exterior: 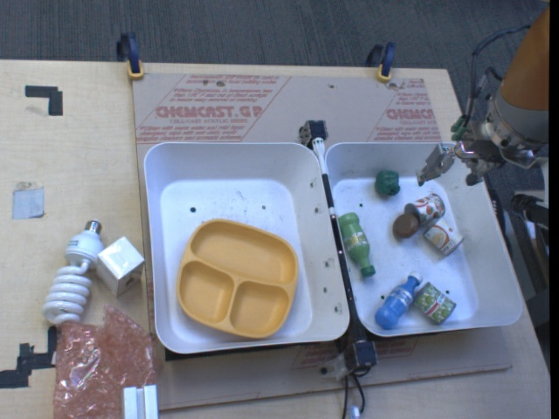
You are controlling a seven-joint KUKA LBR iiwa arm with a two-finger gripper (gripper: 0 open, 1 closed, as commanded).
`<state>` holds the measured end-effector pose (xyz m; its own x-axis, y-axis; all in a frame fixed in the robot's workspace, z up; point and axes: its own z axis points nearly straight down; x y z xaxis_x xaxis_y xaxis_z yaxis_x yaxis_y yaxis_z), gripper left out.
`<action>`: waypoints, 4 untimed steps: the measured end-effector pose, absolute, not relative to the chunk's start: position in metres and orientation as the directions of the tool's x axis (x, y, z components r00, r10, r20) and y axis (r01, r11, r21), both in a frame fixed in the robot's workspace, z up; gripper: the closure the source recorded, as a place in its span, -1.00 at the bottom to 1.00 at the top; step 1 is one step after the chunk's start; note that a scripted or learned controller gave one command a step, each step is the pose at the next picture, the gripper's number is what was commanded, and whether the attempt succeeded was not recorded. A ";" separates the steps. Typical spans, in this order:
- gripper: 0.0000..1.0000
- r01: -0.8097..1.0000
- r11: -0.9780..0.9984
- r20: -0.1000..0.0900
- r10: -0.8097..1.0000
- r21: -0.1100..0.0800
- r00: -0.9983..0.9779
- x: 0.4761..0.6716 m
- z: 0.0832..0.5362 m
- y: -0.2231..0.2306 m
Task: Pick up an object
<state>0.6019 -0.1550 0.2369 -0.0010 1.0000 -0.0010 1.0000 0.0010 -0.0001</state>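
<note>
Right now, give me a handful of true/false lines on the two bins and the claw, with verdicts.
1. The yellow divided tray lies in the left bin. True.
2. The green bottle lies in the left bin. False: it lies in the right bin, near the divider.
3. The claw hangs over the upper part of the right bin with nothing between its fingers. True.
4. The blue bottle is the item nearest the claw. False: it lies near the bin's lower edge; the small dark green object is closer.
5. A spiral light bulb lies inside the right bin. False: it lies on the bench, left of both bins.
</note>
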 end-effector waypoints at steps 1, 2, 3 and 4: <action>-1.00 1.000 0.000 -0.002 1.000 0.001 0.000 0.641 0.137 -0.195; -1.00 1.000 -0.001 -0.001 1.000 0.000 0.001 0.615 0.093 -0.183; 1.00 1.000 -0.002 -0.003 1.000 0.005 0.002 0.616 0.104 -0.184; 1.00 1.000 -0.001 0.000 1.000 0.000 0.001 0.550 0.191 -0.156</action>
<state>0.5504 -0.1556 0.1914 0.0012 1.0000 -0.0004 1.0000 -0.0012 0.0004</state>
